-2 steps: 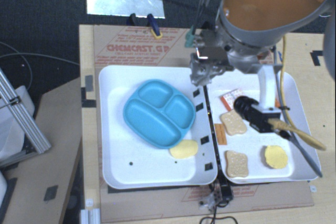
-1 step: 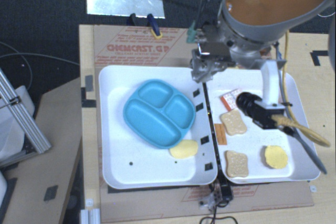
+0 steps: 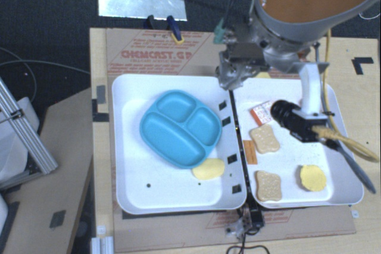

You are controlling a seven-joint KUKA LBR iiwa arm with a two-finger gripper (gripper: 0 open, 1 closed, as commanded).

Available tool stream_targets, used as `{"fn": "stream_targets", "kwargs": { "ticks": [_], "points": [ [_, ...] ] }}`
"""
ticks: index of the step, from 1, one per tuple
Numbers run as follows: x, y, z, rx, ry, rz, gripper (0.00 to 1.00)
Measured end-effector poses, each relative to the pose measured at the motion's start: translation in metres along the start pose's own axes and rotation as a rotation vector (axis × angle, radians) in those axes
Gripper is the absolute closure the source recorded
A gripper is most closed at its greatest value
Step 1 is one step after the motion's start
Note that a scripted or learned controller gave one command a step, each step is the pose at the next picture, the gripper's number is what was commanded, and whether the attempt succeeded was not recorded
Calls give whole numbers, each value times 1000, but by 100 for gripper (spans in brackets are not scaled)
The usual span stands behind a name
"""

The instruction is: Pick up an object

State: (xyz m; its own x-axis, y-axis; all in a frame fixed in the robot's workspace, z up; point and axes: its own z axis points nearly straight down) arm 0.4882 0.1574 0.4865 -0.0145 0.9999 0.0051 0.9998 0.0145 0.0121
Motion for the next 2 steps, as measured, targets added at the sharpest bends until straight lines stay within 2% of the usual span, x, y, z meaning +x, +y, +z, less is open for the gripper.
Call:
{"fn": "stream_targets", "kwargs": {
  "ticks": [1, 2],
  "points": [
    [0, 1, -11, -4, 1, -4, 100],
    [-55, -4, 95, 20, -8, 19, 100]
  ]
}}
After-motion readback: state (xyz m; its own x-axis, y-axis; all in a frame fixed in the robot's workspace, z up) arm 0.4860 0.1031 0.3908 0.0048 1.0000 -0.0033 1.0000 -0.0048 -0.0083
